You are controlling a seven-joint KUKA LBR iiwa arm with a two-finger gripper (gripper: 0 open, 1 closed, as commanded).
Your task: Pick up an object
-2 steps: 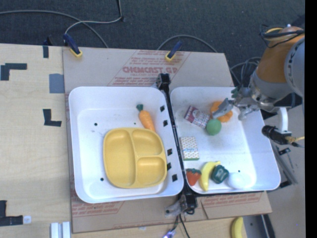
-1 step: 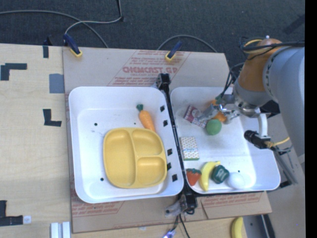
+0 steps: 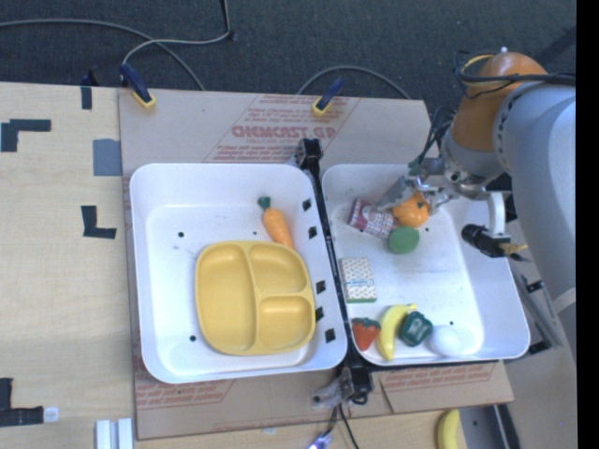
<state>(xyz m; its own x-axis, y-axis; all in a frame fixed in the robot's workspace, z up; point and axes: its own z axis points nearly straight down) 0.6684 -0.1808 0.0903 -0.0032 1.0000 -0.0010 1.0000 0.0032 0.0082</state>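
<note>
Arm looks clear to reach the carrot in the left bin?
Probably yes. The carrot lies alone on bare bin floor beside the yellow tray, nothing over it. The gripper sits over the right bin, so it must cross the divider.

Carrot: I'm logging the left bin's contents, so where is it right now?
The carrot lies in the left bin, toward its upper right, just above the yellow divided plate.

Quick count: two white bins (image 3: 150, 251), one yellow divided plate (image 3: 254, 297), one toy carrot (image 3: 275, 223), and in the right bin (kinda cluttered) roughly eight small items, including one orange ball (image 3: 410, 213), one green ball (image 3: 403, 240) and one banana (image 3: 389, 329).
</note>
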